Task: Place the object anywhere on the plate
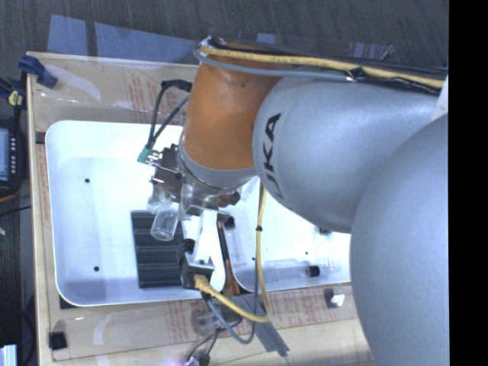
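Observation:
My gripper (163, 223) hangs low over the middle of the left bin (69, 204), under the orange wrist band. Its tip sits right at the upper edge of a black ribbed rectangular slab (155, 256), which lies flat on the bin floor near the front wall. I cannot tell whether the gripper touches the slab or holds anything. The arm's bulk hides the back of the left bin and most of the right bin.
A clear tube with a dark tip (296, 269) lies in the visible front strip of the right bin (248, 284). The left bin's left half is bare white floor. Blue clamps and a dark device sit past the bench's left edge.

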You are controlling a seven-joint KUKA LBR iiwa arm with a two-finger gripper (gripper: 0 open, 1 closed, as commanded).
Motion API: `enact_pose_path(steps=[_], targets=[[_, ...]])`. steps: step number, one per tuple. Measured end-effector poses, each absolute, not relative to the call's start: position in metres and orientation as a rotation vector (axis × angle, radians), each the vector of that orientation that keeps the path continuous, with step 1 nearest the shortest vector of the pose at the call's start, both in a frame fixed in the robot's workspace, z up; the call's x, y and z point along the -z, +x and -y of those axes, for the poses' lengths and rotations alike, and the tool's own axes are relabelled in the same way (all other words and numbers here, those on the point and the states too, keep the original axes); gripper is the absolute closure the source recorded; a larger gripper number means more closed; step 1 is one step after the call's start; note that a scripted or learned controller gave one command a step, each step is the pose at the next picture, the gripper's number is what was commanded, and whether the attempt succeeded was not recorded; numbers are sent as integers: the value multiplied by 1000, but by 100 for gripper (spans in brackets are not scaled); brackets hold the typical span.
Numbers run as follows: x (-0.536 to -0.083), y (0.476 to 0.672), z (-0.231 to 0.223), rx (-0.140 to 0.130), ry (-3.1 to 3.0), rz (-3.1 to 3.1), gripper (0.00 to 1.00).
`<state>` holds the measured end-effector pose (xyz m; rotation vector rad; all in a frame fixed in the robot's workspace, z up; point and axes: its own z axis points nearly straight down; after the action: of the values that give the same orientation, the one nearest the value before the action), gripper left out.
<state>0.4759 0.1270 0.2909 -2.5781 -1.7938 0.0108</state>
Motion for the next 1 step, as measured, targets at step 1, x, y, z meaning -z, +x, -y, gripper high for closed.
enact_pose_path(steps=[1], targets=[[-368,485,-176,1,-2817,1389,100]])
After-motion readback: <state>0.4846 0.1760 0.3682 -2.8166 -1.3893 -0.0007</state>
